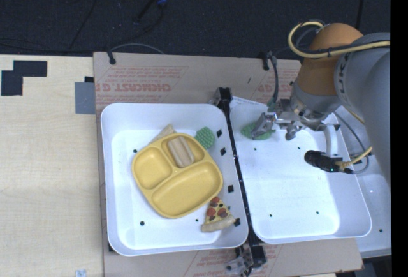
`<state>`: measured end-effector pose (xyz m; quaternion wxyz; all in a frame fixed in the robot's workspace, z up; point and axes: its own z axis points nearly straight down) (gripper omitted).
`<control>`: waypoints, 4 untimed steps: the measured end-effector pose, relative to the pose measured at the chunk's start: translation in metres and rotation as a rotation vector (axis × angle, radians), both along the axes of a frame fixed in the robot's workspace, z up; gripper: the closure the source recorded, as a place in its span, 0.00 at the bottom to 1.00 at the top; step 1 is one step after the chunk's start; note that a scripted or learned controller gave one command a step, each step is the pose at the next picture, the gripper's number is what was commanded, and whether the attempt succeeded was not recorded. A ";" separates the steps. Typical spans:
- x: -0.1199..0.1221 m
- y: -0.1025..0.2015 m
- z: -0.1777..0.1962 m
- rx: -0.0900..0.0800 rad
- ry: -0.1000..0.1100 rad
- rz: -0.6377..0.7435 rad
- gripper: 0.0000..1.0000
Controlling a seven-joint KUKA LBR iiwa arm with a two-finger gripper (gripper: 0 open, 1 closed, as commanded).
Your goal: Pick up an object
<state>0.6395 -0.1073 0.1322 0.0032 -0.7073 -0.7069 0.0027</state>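
Your end effector (pixel 271 124) sits low at the far left corner of the right shallow white bin (pixel 306 205), its tips seemingly touching a small soft green object (pixel 252 131); whether they are clamped on it I cannot tell. Confirm the grip before you lift.

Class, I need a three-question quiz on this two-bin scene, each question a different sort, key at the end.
1. True or false: the yellow tray lies in the right bin.
2. Which toy lies nearest the left bin's lower right corner? A) pizza slice B) green piece C) hot dog
3. Fill in: the gripper is over the right bin's upper ____ corner.

Key: 1 false; 2 A; 3 left.
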 end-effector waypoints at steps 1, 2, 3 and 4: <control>-0.001 0.001 -0.048 0.000 -0.001 -0.001 0.00; -0.001 0.000 -0.035 0.000 -0.003 -0.002 1.00; 0.001 0.010 0.016 -0.001 -0.010 0.002 1.00; 0.002 0.009 0.070 -0.001 -0.011 0.002 1.00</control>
